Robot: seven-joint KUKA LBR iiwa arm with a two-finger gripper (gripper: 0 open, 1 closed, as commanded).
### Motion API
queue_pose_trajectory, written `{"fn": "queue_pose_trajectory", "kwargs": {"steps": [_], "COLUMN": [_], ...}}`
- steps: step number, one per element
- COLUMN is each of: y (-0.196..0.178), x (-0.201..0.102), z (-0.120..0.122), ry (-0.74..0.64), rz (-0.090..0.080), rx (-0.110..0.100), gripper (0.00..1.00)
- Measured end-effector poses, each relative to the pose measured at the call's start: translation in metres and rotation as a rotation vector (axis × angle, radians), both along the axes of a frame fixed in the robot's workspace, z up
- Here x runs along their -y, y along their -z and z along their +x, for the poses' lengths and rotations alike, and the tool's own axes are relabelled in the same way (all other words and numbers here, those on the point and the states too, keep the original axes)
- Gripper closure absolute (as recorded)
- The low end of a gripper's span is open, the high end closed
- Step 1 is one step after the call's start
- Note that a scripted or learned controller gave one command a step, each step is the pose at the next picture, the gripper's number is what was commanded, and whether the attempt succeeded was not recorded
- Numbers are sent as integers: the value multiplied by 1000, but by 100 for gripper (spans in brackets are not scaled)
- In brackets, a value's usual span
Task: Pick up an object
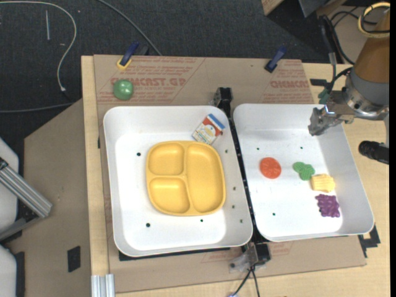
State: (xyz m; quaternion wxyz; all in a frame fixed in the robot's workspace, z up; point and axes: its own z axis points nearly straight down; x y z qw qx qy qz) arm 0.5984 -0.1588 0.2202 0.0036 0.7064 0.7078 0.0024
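In the right bin (284,221) lie a red round toy (270,167), a green toy (303,170), a yellow block-like toy (322,182) and a purple grape cluster (328,205). My gripper (318,124) hangs over the bin's far right corner, well above and behind these toys, with nothing visible between its fingers. The arm comes in from the right with its orange band (374,57) above the wrist.
The left bin (124,184) holds a yellow divided plate (185,177) and a small milk carton (208,129) at its far edge. A green ball (123,90) sits on the cardboard beyond the left bin. Clamps (129,55) hold the cardboard's far edge.
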Motion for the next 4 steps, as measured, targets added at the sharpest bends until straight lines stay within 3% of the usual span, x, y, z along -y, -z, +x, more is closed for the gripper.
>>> {"fn": "queue_pose_trajectory", "kwargs": {"steps": [1, 2, 4], "y": [-49, -31, -15], "x": [0, -49, -141], "z": [2, -16, -64], "ry": [0, -3, -2], "rz": [0, 5, 4], "rx": [-1, -12, -13], "gripper": [100, 100, 100]}}
